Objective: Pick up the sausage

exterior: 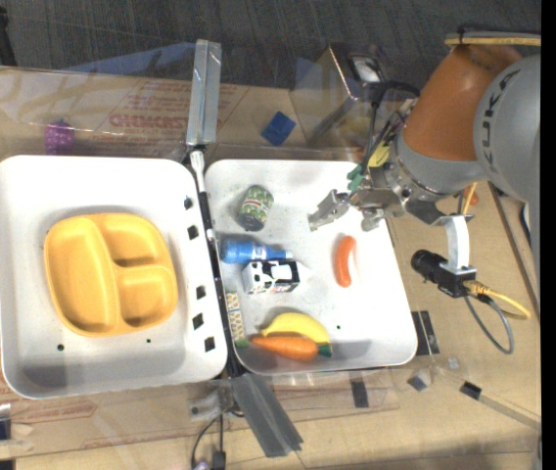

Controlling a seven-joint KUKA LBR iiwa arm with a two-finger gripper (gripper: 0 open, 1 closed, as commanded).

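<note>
OK, sausage (344, 261): smooth orange-red oblong, lying upright-ish in the right bin (395, 311), nr its right wall, bare white floor around it. I see the end effector (329, 211) just above-left of it, fingers apart, nothing btwn them, not touching. Arm (454, 116) slants in from the right, orange band up top. Banana (296, 325) and carrot (288, 347) sit by the front rim; yellow tray (112, 270) in left bin.

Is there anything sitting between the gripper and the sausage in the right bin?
Nothing visible. The gripper hangs over the right bin, just up and left of the sausage, with bare white floor between them. The can and toy car lie further left.
</note>
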